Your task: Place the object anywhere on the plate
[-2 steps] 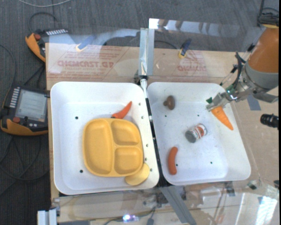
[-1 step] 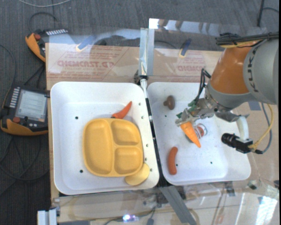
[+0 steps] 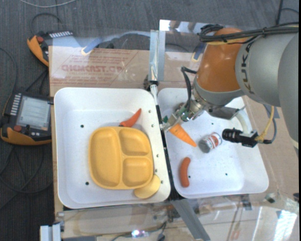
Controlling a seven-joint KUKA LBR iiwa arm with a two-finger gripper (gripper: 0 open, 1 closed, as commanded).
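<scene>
A yellow divided plate [image 3: 121, 157] lies in the left bin [image 3: 75, 104]. An orange carrot wedge [image 3: 183, 135] rests in the right bin [image 3: 231, 177] near its left wall. My gripper [image 3: 182, 115] hangs just above the carrot's wide end, close to the divider between the bins. A red-brown sausage [image 3: 184, 171] lies lower in the right bin. A small grey can [image 3: 209, 142] lies on its side to the right of the carrot.
A red-orange pepper [image 3: 132, 118] lies in the left bin against the plate's top edge. A pale yellow round piece [image 3: 148, 188] sits at the plate's lower right corner. The arm's orange wrist [image 3: 218, 67] covers the right bin's back part.
</scene>
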